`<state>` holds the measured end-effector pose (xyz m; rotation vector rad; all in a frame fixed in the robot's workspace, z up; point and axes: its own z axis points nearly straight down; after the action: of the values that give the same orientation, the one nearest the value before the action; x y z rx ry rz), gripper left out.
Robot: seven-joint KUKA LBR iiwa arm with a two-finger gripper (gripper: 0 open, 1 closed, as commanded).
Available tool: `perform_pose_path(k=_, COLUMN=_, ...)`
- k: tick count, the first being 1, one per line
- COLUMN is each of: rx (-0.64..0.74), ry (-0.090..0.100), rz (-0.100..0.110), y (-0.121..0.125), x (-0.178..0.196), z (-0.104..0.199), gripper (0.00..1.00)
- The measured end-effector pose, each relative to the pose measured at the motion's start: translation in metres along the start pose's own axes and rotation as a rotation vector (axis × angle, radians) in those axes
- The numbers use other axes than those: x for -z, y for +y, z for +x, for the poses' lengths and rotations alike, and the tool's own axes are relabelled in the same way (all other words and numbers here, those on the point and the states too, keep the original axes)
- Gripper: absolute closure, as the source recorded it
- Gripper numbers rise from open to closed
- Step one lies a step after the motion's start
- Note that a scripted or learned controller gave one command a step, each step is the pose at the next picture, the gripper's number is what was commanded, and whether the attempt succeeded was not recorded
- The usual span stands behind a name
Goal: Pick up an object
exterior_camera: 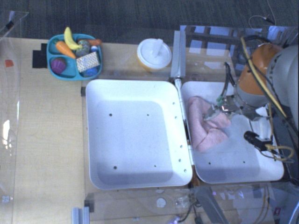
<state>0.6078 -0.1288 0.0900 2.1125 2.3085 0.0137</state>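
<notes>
Your target, the crumpled pale pink cloth (205, 127), lies bunched in soft folds against the left wall of the right shallow white bin (243, 171), beside the left white bin (135, 134). The two-finger gripper (218, 110) sits at the cloth's upper right edge; you cannot tell how its fingers stand.

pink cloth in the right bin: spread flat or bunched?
Bunched. The pink cloth lies in a crumpled, folded heap against the left wall of the right bin, with the hand at its upper right edge.
</notes>
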Motion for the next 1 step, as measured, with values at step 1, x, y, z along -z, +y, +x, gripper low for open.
perform_pose_path(k=1, rx=0.239, ry=0.000, rz=0.000, y=0.0049, x=0.0006, z=0.0396, gripper=0.00)
